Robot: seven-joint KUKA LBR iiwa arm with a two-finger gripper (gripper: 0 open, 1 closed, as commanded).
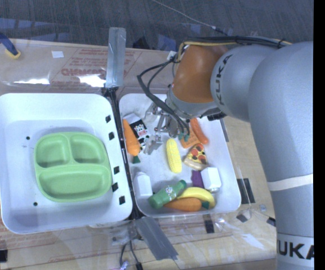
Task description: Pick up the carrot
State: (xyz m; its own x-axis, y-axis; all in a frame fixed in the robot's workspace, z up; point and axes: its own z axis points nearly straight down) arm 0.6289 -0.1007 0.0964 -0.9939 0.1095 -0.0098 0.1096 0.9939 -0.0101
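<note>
Gripper [163, 129] above the right bin [225, 151], finger state indiscernible, nothing visibly held. Carrot [130, 138] lies along the bin's left wall; approach should straddle its width.

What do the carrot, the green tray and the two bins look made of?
Carrot: likely moulded plastic toy food, smooth and evenly orange with a green tip. Green tray: probably plastic, matte with a soft sheen, with rounded moulded compartments. Bins: seemingly thin white plastic, slightly glossy, with rounded rims. None can be confirmed by look alone.
</note>
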